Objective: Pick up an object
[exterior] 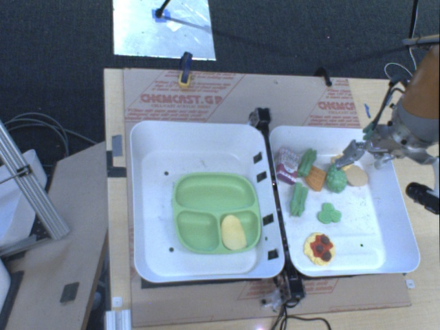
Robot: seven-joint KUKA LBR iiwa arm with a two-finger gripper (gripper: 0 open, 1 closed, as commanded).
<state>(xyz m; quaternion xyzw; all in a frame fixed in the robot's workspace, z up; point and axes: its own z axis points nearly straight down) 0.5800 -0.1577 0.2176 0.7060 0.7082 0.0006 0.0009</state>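
**Gripper hangs over toy food in right bin**

The gripper [349, 155] reaches in from the right, its tip low over the far part of the right bin [392, 253]. Whether its fingers are spread or pressed together cannot be told from this angle. Just beneath the tip lie a round green toy [336, 180], a pale tan disc [357, 177] and an orange piece [315, 179], crowded together. Left of them sit a green stick [306, 161] and a pink packet [287, 165]. Nearer lie a green leaf shape [329, 214] and a red-and-yellow round [319, 247]. In the left bin [151, 205], a green tray [206, 196] holds a yellow oval [234, 232] in its near right compartment.
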